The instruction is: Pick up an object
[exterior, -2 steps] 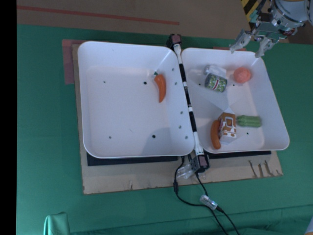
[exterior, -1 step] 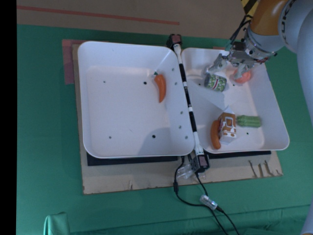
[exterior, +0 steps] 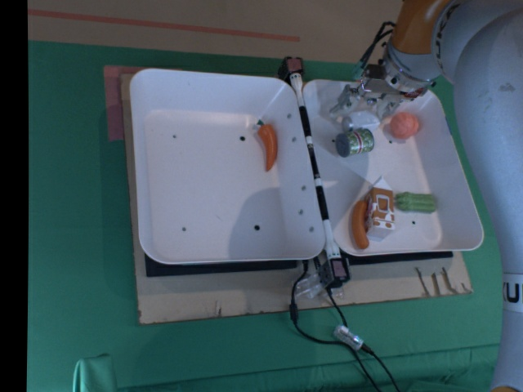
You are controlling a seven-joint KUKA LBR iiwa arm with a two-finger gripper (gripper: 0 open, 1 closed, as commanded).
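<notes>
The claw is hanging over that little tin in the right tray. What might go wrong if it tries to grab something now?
The tin lies on its side, so it may roll away when touched. The gripper hangs between the tin and the orange ball, so coming down it could knock the ball. It is also near the back wall of the right bin, where a pushed object may wedge.
</notes>
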